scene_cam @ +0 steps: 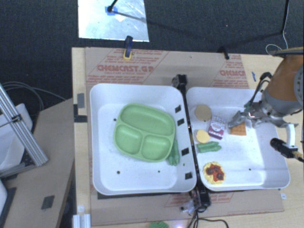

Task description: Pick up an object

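Note:
In the right bin [266,175] lie several toy foods: a round tan cookie [203,112], a purple and white packet [217,126], a yellow piece [203,136], a green bean pod [209,147], a small pizza [214,171] and an orange cracker [239,129]. My gripper [237,120] reaches in from the right and sits low over the bin, right at the cracker's upper left edge. Nothing is visibly lifted off the bin floor.
The left bin [104,175] holds a green divided plate [144,132], with a green leafy piece [174,154] at its lower right. Black clips line the wall between the bins. The arm's orange band [285,77] stands over the right bin's far right corner.

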